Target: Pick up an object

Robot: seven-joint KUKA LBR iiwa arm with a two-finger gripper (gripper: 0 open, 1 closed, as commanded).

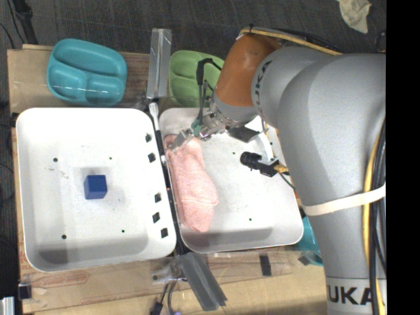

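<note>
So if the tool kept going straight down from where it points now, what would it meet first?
Probably the upper end of the pink cloth in the right bin; the tool sits just above it, though depth is unclear.

This place looks like a robotics lab or a test cell, not a home. A large grey industrial arm [328, 143] with an orange band reaches in over a plain wooden table [72, 277]. Two shallow white bins [26, 176] stand side by side on the table, joined by black clips. A metal bracket [200, 281] is fixed at the near edge of the table and another metal bar [159, 61] at the far edge. Dark carpet floor [118, 8] lies behind the table.
</note>
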